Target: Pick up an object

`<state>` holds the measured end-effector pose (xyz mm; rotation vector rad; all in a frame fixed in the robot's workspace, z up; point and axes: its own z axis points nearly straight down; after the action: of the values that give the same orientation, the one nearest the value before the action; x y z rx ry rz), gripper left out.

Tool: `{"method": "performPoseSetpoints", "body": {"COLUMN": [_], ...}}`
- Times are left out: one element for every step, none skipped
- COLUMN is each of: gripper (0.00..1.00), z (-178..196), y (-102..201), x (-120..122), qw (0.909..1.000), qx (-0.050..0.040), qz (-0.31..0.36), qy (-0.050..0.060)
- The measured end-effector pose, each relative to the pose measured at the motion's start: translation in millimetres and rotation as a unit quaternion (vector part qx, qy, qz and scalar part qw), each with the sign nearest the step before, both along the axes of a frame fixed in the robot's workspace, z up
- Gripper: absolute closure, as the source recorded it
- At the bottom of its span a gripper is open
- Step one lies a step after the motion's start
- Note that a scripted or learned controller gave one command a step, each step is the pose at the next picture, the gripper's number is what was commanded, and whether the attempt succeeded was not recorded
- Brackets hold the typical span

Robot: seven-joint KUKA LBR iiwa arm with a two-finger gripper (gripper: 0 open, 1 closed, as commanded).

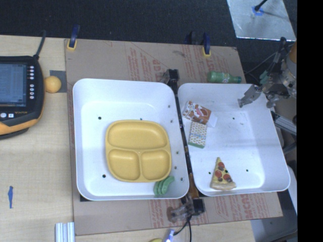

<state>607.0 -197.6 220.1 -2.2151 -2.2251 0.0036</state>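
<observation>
In the right bin (262,150), a toy pizza slice (221,175) lies near the front wall. A red-brown snack packet (197,112) and a pale green packet (198,134) lie by the bin's left wall. The left bin (91,135) holds a yellow divided plate (138,150) and a small green object (163,186) at its front right corner. My gripper (258,99) hangs over the right bin's far right corner, open, with nothing between its fingers. It is well away from all the objects.
A green bottle (223,77) lies on the cardboard behind the right bin. A yellow ball (52,83) and a control pendant (17,95) sit left of the left bin. Clamps stand between the bins at the back (172,76) and front (187,209).
</observation>
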Motion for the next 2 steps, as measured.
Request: {"method": "performPoseSetpoints", "body": {"gripper": [0.00, 0.00], "z": [-72.1, -8.0], "y": [45.9, 78.3], "x": [-39.4, -102.8], "qw": [1.0000, 1.0000], "qx": [0.0001, 0.0004], "qz": [0.001, 0.001], "qy": [0.001, 0.000]}}
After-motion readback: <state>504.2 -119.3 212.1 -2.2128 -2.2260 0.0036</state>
